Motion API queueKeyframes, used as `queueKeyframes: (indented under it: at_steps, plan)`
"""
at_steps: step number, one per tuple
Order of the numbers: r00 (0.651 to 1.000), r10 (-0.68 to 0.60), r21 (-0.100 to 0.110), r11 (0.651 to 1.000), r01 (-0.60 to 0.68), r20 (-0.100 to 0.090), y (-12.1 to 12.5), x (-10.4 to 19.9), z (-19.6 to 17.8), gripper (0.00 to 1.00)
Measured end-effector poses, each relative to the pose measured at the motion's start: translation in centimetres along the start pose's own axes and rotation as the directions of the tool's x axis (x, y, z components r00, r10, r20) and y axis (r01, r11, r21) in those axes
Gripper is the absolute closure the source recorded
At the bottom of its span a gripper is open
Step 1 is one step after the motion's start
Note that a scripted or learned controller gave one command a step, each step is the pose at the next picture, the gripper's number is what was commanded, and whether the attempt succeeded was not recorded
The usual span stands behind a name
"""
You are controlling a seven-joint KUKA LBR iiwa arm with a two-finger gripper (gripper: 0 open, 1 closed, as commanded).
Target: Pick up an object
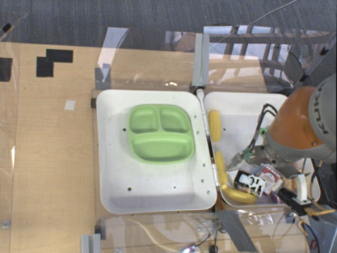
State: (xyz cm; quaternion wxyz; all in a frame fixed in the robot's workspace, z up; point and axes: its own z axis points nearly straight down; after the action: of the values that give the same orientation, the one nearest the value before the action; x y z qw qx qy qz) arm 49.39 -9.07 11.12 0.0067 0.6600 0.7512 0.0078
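Note:
My gripper [247, 182] is low in the front of the right bin [237, 107], under the grey arm with its orange band [297, 123]. It hangs over a cluster of objects: a pink and white packet [271, 176] just to its right and a yellow banana-like piece [239, 196] just in front of it. Another long yellow piece [220, 167] lies along the bin's left wall. A yellow corn-like piece [215, 125] lies farther back by the same wall. The arm hides the right part of this bin.
The left bin [113, 188] holds a green divided plate [160, 133] near its middle. A raised divider [206, 141] separates the two bins. Cables [263, 117] loop beside the wrist. Metal framing [247, 49] stands behind the right bin.

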Motion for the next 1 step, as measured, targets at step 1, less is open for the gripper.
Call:
queueKeyframes:
  at_steps: [1]
  plan:
    - [0.998,-0.061,0.005,0.998,0.061,0.003,9.39,-1.94,2.28,0.00]
